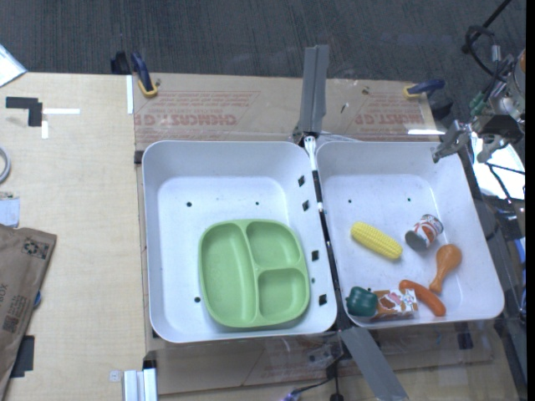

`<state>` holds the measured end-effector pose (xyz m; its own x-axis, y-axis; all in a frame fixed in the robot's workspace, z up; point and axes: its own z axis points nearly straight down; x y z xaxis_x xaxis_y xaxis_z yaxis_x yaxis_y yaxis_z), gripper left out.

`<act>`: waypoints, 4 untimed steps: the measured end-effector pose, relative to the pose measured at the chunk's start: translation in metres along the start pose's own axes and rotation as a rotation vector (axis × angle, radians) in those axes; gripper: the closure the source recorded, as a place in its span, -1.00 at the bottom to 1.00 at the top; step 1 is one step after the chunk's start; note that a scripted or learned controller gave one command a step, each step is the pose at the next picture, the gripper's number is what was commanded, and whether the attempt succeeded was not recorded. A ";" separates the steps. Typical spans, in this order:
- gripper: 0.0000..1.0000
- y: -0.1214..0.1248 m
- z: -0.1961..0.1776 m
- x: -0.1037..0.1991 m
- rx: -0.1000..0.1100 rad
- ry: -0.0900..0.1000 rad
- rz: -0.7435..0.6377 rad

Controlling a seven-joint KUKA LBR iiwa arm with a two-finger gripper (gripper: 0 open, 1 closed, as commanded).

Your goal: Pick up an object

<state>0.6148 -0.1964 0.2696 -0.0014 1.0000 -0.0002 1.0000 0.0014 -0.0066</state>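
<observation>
Lying flat in right bin (468,224), corn cob (376,241), long axis upper-left to lower-right

Two white bins side by side — a green divided plate (252,271) left, corn (375,241), can (424,231), carrot (423,297) right.

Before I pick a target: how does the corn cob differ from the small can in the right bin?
The corn cob is yellow, long and bumpy; the small can is short, silver-ended, with a red and white label. The corn cob sits nearer the bin's middle; the small can lies further right, close to the orange drumstick. Both lie on their sides in the right bin, apart from each other.
</observation>
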 end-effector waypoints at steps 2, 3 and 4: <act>-1.00 -0.059 0.029 0.039 0.001 0.001 0.286; -1.00 -0.083 0.146 0.070 0.002 0.001 0.299; -1.00 -0.055 0.182 0.094 -0.001 0.000 0.193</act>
<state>0.5581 -0.1021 0.0880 0.1901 0.9818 -0.0014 0.9817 -0.1901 -0.0055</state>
